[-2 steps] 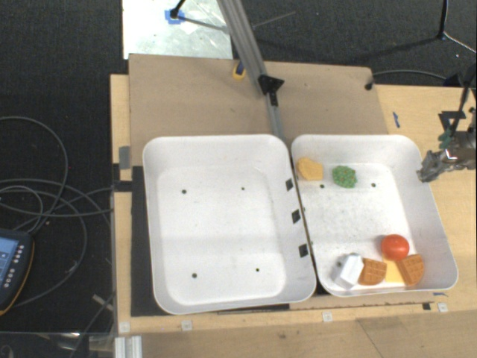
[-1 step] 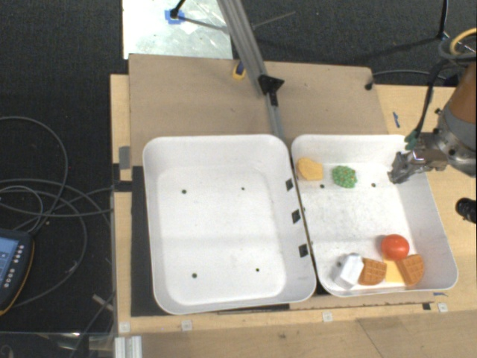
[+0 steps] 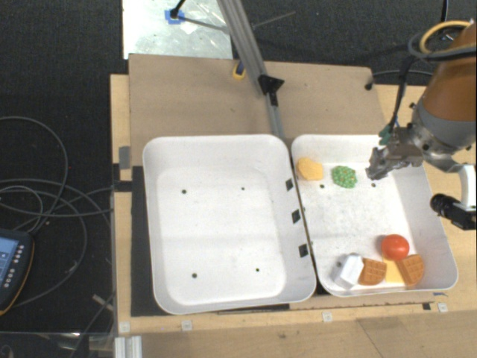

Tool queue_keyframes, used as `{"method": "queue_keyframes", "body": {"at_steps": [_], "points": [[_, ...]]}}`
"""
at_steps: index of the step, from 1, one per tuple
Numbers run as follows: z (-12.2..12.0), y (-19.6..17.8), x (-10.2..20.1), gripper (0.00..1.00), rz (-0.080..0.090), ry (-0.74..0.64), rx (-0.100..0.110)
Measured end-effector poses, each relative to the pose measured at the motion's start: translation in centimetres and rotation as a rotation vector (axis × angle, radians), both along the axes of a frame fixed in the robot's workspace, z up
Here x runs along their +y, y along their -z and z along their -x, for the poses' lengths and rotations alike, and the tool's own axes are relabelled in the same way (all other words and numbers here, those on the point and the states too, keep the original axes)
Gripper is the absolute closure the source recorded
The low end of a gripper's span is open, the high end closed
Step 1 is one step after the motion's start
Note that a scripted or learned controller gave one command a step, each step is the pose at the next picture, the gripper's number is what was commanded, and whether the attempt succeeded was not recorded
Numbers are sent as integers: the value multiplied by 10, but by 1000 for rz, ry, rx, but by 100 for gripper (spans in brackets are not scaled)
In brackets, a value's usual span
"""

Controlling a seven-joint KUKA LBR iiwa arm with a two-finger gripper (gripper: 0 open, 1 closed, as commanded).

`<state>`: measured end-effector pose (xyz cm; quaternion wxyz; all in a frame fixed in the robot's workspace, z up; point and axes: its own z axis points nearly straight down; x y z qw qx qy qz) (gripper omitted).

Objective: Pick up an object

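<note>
The right bin [image 3: 358,218] holds several small items. A yellow-orange lump [image 3: 310,169] and a green bumpy ball [image 3: 343,176] lie near its far edge. At its near right lie a red tomato [image 3: 395,246], two waffle-like pieces [image 3: 373,272] [image 3: 411,268] and a white-grey block [image 3: 346,269]. My gripper [image 3: 376,168] hangs over the far right part of this bin, just right of the green ball, with nothing seen in it.
The left bin [image 3: 216,222] stands beside the right one, with black clips [image 3: 296,215] along the shared edge. A grey pole [image 3: 250,47] slants across the bench at the back. Cables and a pendant [image 3: 11,263] lie on the floor at left.
</note>
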<state>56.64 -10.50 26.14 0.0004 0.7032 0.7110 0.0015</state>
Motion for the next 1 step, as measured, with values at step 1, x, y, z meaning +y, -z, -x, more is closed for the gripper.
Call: {"method": "queue_keyframes", "body": {"at_steps": [1], "points": [[-1, 8, 45, 100, 0, 1, 1]]}}
